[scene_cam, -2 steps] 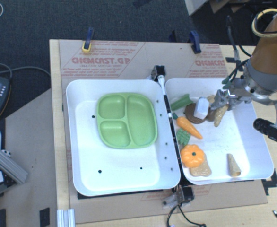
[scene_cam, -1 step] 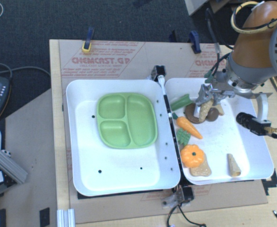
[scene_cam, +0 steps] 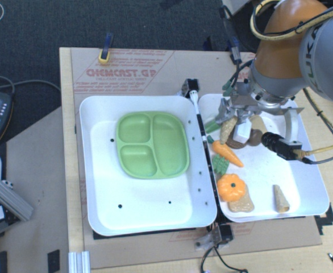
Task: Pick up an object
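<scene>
Nearest in the right-hand white bin [scene_cam: 314,192] lie a tan cracker-like slab [scene_cam: 240,204], a round orange plastic pumpkin [scene_cam: 232,186] and a pale wedge [scene_cam: 280,198]; beyond them, an orange toy carrot [scene_cam: 228,153]. Further back, the hand [scene_cam: 239,124] hangs low over a small jumble of toys [scene_cam: 240,134]. Whether it grips anything I cannot tell, so nothing looks lifted yet.

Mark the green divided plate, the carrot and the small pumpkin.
green divided plate [scene_cam: 153,144]: camera view, on the ridge where its compartments meet.
carrot [scene_cam: 227,153]: camera view, middle of its orange body.
small pumpkin [scene_cam: 231,187]: camera view, centre of its orange top.
</scene>
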Available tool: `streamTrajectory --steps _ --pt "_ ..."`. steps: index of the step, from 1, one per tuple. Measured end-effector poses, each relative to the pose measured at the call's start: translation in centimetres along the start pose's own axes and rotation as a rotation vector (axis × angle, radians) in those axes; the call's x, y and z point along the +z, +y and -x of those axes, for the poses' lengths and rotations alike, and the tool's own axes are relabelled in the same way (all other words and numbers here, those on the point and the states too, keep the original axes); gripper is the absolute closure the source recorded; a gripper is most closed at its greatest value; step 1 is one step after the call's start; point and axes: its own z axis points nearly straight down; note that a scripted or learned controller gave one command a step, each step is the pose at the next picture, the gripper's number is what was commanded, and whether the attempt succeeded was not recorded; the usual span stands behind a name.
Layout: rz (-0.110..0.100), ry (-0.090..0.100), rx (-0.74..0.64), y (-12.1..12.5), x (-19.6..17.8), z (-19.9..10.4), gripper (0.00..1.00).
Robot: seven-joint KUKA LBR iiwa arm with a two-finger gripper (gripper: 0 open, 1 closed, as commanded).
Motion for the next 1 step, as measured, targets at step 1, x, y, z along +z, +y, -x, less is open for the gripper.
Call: streamTrajectory --steps 1 --pt "-0.001 0.000 0.002 0.74 0.78 -2.75 1.00"
